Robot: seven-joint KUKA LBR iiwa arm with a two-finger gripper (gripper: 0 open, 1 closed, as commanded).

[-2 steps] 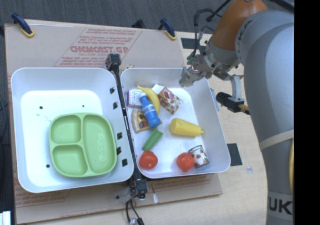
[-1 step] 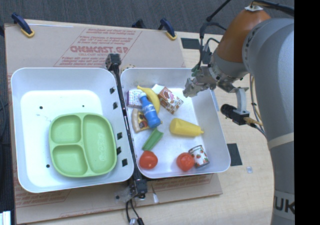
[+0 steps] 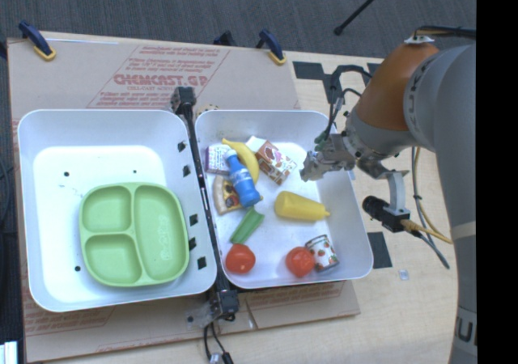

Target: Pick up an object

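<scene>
Hovering at the right white bin (image 3: 344, 124)'s far right edge — gripper (image 3: 314, 170) grip unreadable — smooth yellow plastic lemon (image 3: 300, 207) unpicked.

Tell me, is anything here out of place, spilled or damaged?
Nothing looks spilled or broken. The toy food lies jumbled in the right bin: the blue bottle rests across the banana. The green tray sits flat in the left bin. The gripper hangs above the yellow lemon.

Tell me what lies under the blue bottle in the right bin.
The blue bottle lies across a banana and a flat food packet. Whatever is beneath its middle is covered.
</scene>
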